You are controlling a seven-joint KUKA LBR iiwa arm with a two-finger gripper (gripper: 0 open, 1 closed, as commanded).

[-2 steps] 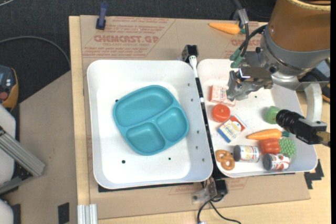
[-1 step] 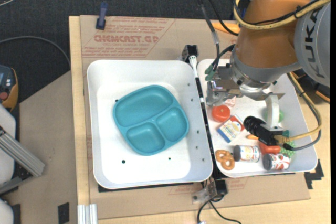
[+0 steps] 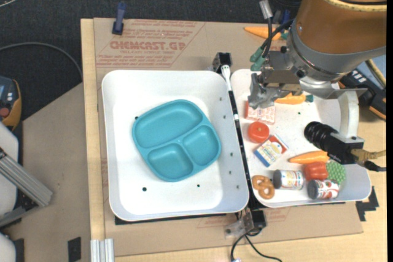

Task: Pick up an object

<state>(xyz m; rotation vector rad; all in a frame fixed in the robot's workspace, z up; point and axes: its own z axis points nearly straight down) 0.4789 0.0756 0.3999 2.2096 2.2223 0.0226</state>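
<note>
Reaching into the right bin's point(image 3: 293, 132) far left corner, the gripper point(image 3: 263, 98) half-covers a red-and-white packet point(image 3: 262, 113); spread or pinching, can't tell. Red tomato point(image 3: 258, 131) sits just nearer.

The left bin point(image 3: 120, 132) occupied the centre of the frame and contained a teal divided plate point(image 3: 177, 139). The gripper point(image 3: 263, 99) stood over the upper left part of the right bin point(image 3: 296, 129), near a red tomato point(image 3: 258, 131). A small packet point(image 3: 271, 150) lay below the tomato. A pretzel point(image 3: 263, 186) and two cans point(image 3: 288, 179) lay along the lower edge, with a carrot point(image 3: 309, 157) above the cans.
</note>
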